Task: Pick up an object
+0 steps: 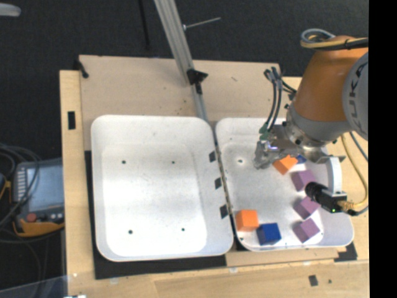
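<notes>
Orange block (285,164) sits in my right bin (242,135), touching the gripper (268,156) near the far edge. I cannot tell how the pincer stands. Purple blocks (303,179), a blue cube (268,233) and another orange cube (247,219) lie nearer me.

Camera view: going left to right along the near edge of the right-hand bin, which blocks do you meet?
Orange block → blue block → purple block.
</notes>
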Available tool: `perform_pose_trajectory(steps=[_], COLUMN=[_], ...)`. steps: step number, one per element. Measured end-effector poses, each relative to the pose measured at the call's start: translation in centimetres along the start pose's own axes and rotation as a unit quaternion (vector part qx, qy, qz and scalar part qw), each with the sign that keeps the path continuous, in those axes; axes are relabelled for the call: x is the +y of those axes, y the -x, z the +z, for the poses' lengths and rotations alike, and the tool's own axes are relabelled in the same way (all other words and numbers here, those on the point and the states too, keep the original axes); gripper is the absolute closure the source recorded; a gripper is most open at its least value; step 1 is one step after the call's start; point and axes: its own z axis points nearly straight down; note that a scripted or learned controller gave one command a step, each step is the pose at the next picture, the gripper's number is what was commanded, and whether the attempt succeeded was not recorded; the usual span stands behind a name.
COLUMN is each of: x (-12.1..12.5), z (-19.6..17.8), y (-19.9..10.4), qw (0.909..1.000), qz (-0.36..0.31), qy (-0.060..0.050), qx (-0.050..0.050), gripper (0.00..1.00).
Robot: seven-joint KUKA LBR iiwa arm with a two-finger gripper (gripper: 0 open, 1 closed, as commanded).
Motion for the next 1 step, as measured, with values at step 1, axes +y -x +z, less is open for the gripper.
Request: perform_pose_trajectory(steps=[1], x=[-0.2], z=[1.24], y=[-4.62], qw=[1.0], qz=[0.001], qy=[-0.001], qx=[0.0], gripper=[1.0])
